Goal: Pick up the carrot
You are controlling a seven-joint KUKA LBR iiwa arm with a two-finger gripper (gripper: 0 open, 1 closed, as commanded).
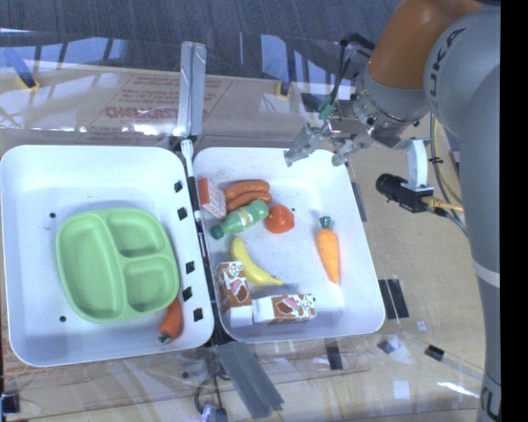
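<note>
Camera view: the end effector (319, 150) hovers over the right bin's (363, 310) far edge, fingers spread apart, gripping nothing. A smooth, tapered orange carrot (329, 251) with a green top lies nearer the camera beside the bin's right wall, long axis running front to back.

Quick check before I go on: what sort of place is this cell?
Likely a lab pick-and-place test bench: two shallow white plastic bins side by side, toy food such as an orange plastic carrot, and a grey robot arm with an open pincer.
</note>
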